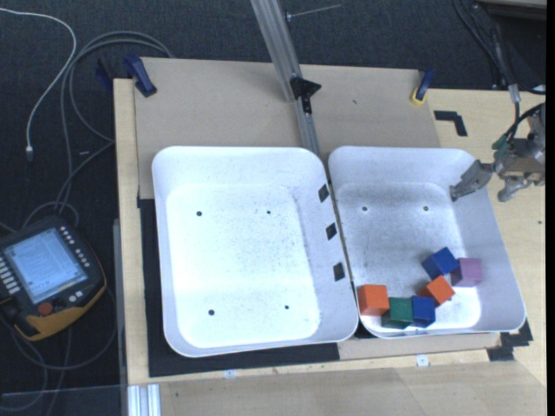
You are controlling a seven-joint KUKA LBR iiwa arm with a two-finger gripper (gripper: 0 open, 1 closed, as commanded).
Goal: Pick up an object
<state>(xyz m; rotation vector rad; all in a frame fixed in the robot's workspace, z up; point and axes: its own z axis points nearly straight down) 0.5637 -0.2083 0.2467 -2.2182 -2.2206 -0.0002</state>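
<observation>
From where I stand, the handheld control pendant (48, 271) lies on the floor at about nine o'clock, its cables trailing up toward eleven; next comes the bench (217, 102), with a blue clamp (139, 74) at its eleven o'clock corner and a metal pole (276, 33) slanting up toward twelve; the left bin (173, 167) sits just left of centre with nothing in it that I can make out but specks and a few dark dots. The right bin (390, 159) touches it along the middle seam; all the candidate objects crowd its five o'clock corner: an orange block (374, 298), a green block (400, 310), a blue block (423, 309), a second orange block (440, 290), a larger blue block (440, 261) and a purple block (469, 270), packed close, several touching. The end effector (487, 180) hangs over the right bin's rim at about three o'clock, well apart from the cluster; one finger (469, 180) slants toward the bin, and nothing sits between the fingers, which look spread. To my eye the pick is not begun: no block is lifted or gripped; what remains is the reach toward five o'clock, the descent, the closing and the lift.
</observation>
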